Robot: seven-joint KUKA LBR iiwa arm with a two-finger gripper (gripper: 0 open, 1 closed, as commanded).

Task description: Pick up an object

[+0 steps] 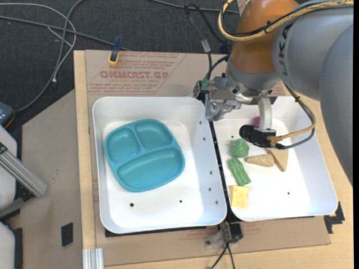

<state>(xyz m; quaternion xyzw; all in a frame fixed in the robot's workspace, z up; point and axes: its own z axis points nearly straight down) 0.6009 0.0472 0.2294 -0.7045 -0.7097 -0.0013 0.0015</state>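
Two bins: white and shallow, side by side on cardboard [168, 60]; left bin [168, 206], right bin [297, 195].
block [239, 196]: yellow, nearest item, flat on the right bin's floor close to the inner wall.
stick [241, 171]: green, lying just beyond the block.
cone [259, 161]: tan, on its side, right of the stick, its wide end against a tan wedge [280, 159].
lump [239, 148]: green, rounded, just beyond the stick's far end.
plate [145, 154]: teal, three compartments, flat, alone in the left bin.
pink piece [256, 120]: small, in the far part of the right bin, partly hidden by robot hardware.
gripper [215, 111]: low over the far end of the line where the two bins meet; whether it is spread or pressed together cannot be told; no item is seen in it.
arm [314, 43]: grey with an orange band, reaching in from the right above the right bin.
clip [116, 49]: blue and yellow, at the cardboard's far edge.
cables [67, 21]: loose on the dark floor beyond.
progress: judged to be at the start. Every item lies on a bin floor and none is raised, so choosing a target, closing on it and lifting are all left to do. The lump and pink piece lie closest to the gripper.
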